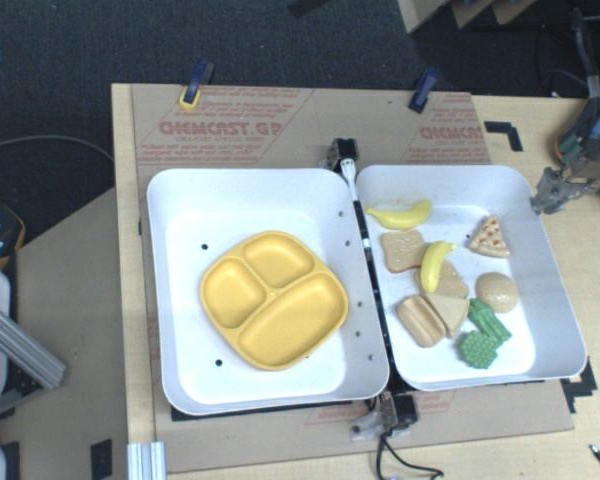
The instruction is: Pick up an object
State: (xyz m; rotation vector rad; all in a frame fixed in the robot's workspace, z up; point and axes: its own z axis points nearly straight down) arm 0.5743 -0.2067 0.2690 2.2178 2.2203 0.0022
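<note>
Cannot tell whether the gripper (553,194) is spread or closed; reads as a small grey shape over the outer rim of the right bin (558,278).

Closest to it, just inward: a pizza slice (490,238), flat and thin. Looks like light, rigid toy plastic, probably slick, and hard to get under. Best pinched across its two straight edges near the crust.

A little further inward and nearer the camera: a round bun (497,290). Domed and thicker, so likely the easier grab; take across the widest part, low on the sides.

Further in still: two bananas (400,213) (435,263), curved and narrow. Grip across the middle, not along the length.

Crowded toward the near rim: green pieces (483,334) touching a sandwich half (448,313); risks nudging neighbours.

Well away, in the left bin (170,268): a yellow divided plate (273,298), wide, graspable only by its lip.
</note>
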